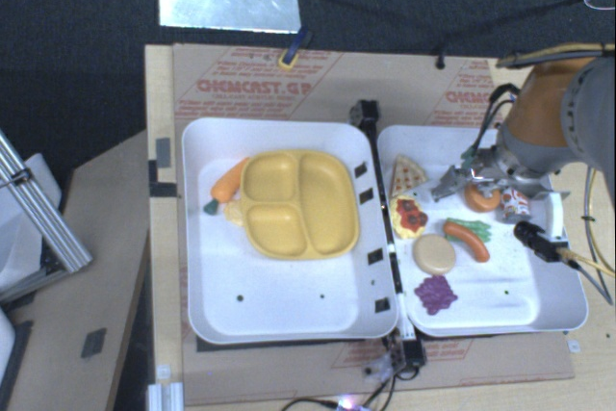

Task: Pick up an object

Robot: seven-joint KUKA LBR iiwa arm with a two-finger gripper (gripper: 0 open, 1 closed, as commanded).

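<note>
The arm comes in from the right side and bends down over the right bin. Its gripper is low in the upper part of this bin, just above a small orange round thing that looks like a toy bun or a fruit. If the pincer is spread or pressed together, I cannot tell from here (the metal parts and cables cover it), and I do not see any object between it.

In the same bin lie more toy foods. A pizza slice is at the upper left corner, and below it a red and yellow piece. A hot dog with a green leaf lies near the middle, a beige round disc just beside it to the left, and purple grapes are lower down. A small red and white item sits just right of the orange round thing, touching or almost touching it.

The left bin holds a yellow tray with three compartments, and a carrot leans against the tray's left edge.
</note>
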